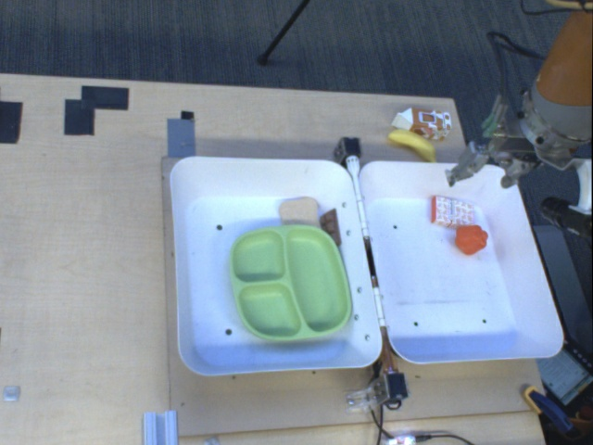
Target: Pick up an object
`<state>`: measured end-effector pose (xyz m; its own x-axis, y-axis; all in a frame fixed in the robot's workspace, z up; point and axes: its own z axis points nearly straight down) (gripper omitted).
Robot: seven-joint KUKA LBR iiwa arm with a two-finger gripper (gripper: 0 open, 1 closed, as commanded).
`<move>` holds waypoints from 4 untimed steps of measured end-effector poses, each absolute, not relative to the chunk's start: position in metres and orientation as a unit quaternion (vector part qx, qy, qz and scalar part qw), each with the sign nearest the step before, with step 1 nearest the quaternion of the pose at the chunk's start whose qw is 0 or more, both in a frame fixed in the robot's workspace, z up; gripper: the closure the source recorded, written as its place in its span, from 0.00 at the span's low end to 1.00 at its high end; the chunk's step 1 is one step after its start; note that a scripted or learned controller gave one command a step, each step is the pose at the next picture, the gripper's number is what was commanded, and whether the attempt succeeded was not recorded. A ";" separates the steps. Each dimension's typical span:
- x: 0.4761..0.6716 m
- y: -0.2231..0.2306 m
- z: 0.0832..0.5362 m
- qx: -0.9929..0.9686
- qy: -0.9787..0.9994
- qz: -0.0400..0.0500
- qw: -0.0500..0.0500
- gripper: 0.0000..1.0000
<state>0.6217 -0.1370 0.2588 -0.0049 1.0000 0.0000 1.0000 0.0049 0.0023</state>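
Note:
In the right bin a red-and-white printed packet lies near the back wall, and a small orange-red object sits just in front of it. My gripper hovers over the right bin's back right corner, up and to the right of the packet. Its two fingers are spread apart with nothing between them. The left bin holds a green divided plate, with a tan block and a dark brown piece behind it.
On the bench behind the right bin lie a yellow banana and a small white-and-orange pack. A black clamp sits at the back of the ridge between the bins. Cables hang off the bench's front edge.

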 end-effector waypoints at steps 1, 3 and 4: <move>0.523 -0.142 0.189 0.706 0.708 0.000 0.000 0.00; 0.659 -0.114 0.104 0.703 0.711 0.007 0.010 1.00; 0.646 -0.171 0.157 0.706 0.708 0.001 0.003 1.00</move>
